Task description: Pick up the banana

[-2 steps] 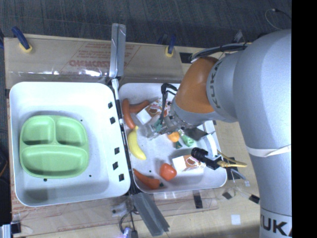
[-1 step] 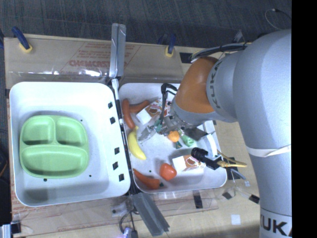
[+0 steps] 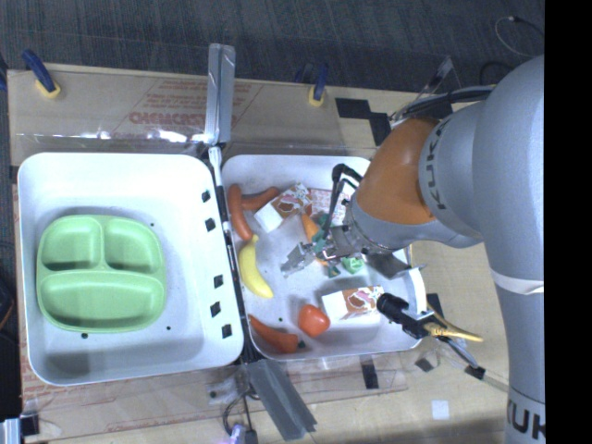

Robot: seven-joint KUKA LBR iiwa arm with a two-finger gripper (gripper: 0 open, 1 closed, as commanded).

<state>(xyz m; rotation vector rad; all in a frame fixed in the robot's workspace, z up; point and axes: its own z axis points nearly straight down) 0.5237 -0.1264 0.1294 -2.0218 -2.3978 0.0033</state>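
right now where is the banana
In the right bin, against its left wall, the banana lies below a sausage and left of the gripper.

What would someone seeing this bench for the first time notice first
The big grey arm with its orange band fills the right side, reaching over the right bin, with its gripper low among the clutter there. Just left of the gripper lies the yellow banana, near the bin's left wall, with a red tomato toward the front. The left bin stands out too, holding a bright green divided tray.
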